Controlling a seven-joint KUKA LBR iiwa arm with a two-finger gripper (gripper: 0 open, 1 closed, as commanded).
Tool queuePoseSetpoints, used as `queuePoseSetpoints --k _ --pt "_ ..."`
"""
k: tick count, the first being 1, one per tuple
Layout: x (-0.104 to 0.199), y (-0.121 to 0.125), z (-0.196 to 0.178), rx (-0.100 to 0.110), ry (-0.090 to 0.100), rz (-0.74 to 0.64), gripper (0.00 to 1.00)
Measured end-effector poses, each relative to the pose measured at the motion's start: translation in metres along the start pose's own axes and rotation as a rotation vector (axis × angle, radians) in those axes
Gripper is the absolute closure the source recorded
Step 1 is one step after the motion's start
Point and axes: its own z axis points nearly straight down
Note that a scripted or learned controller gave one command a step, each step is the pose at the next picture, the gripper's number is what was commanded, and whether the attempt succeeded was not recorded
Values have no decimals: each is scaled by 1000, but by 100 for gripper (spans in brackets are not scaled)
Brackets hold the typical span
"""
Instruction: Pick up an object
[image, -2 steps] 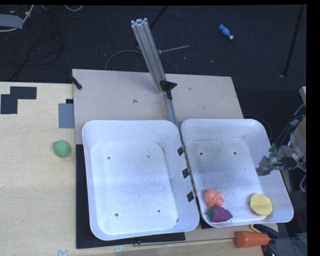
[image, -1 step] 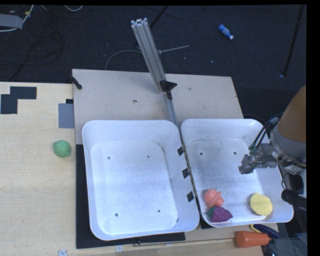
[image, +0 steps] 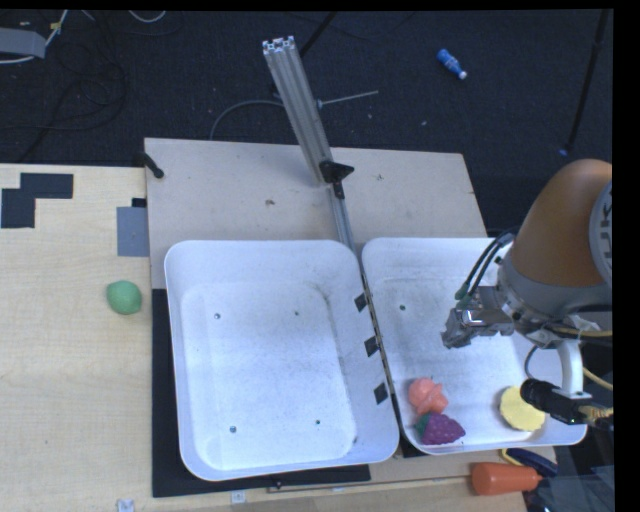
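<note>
In the right bin (image: 420, 270) an orange-pink toy (image: 428, 394) lies near the front, with a purple grape-like toy (image: 440, 429) just in front of it. A yellow round object (image: 521, 408) rests at the bin's front right corner, partly covered by a black part of the arm. My gripper (image: 462, 330) hangs over the middle of the right bin, above and to the right of the orange-pink toy. Nothing shows between its fingers.
The left bin (image: 260, 360) lies beside the right one. A green ball (image: 124, 297) sits on the wooden bench to the left. An orange object (image: 505, 478) lies outside the bin at the front right. A metal rail (image: 305, 110) slants up behind the bins.
</note>
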Motion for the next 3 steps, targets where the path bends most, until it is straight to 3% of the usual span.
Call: queuePoseSetpoints --k 3 --pt "147 38 -18 0 -1 1 100"
